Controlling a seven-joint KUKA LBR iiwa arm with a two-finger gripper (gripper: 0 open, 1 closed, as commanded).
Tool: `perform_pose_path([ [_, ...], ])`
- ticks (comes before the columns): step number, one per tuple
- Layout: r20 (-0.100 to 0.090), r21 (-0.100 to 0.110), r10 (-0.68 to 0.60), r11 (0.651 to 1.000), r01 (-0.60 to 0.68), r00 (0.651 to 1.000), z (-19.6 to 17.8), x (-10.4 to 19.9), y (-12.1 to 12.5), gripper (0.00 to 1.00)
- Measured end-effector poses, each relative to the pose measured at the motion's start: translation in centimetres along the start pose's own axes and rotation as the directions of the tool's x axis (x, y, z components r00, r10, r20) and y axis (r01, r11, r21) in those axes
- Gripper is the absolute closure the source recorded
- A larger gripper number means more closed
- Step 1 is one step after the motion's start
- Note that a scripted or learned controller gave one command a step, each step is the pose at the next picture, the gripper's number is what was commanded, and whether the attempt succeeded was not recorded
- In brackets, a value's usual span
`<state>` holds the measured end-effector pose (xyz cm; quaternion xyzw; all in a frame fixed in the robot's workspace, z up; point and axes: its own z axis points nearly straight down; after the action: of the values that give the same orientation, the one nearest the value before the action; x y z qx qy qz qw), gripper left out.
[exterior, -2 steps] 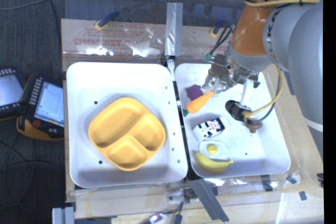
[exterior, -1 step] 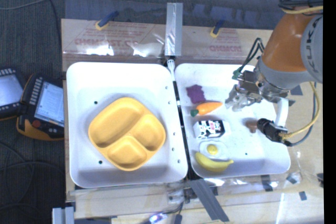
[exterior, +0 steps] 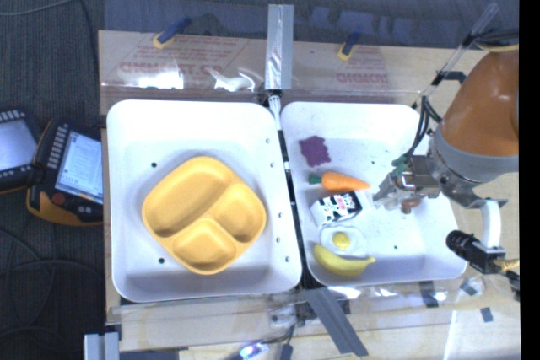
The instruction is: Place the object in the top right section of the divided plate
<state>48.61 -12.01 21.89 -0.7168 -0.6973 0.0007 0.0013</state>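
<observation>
The two bins, left (exterior: 126,181) and right (exterior: 396,118), look like smooth white plastic with a soft shine; the divided plate (exterior: 205,213) at centre left is yellow plastic, smooth and a little glossy; the carrot (exterior: 344,180), the banana (exterior: 342,261) and the fried egg (exterior: 342,240) look like smooth toy plastic; the purple piece (exterior: 315,150) seems matt; the floor (exterior: 51,38) around the bench is dark rough carpet; the gripper (exterior: 403,190) at centre right looks like bare grey metal; the arm's orange band (exterior: 489,101) is glossy.
</observation>
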Motion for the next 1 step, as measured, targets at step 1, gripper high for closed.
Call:
perform_pose_path([
  [1,0.0,-0.001,-0.269,0.963,0.269,0.963,3.32,-6.13,-0.05,1.0],
])
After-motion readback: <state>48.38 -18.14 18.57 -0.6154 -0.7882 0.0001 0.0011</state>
